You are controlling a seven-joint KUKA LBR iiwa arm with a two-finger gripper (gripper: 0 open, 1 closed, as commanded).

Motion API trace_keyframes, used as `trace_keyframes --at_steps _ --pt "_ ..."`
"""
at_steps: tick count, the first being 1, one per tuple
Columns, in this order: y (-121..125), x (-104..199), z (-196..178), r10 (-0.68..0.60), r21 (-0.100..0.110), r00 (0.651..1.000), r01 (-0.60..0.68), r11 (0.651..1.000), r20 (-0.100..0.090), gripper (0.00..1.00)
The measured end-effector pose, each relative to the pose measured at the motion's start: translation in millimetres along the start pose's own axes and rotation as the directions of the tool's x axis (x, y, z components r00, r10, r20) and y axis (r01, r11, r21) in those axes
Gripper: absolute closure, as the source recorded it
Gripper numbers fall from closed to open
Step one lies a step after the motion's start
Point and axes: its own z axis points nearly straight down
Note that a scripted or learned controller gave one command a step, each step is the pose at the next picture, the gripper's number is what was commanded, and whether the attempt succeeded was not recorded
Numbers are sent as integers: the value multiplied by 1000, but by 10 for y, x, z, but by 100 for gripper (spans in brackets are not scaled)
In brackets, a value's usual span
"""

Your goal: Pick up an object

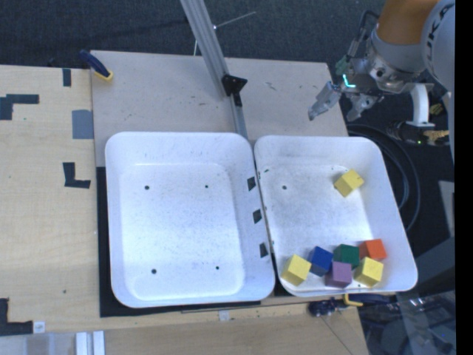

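**Q:** What is there for you to pick?

**A:** A lone yellow cube (pixel 348 182) sits tilted in my right bin (pixel 310 198), toward two o'clock of its floor. At five o'clock, six more blocks (pixel 336 263) huddle touching: yellow, blue, green, purple, orange, yellow.

**Q:** How would it handle?

**A:** I judge it light, rigid and smooth-faced; I'd pinch two opposite flat sides.

**Q:** And your gripper?

**A:** My gripper (pixel 341 103) hangs above the bench beyond the bin's twelve-o'clock rim, fingers apart, holding nothing. The left bin (pixel 118 154) lies alongside.
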Motion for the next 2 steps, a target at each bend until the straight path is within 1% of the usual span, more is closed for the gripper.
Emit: trace_keyframes --at_steps 1,2 --pt "6 -2 -30 -1 -4 1000 1 1000 2 0" --pt "-70 77 518 0 0 1000 0 1000 1 0"
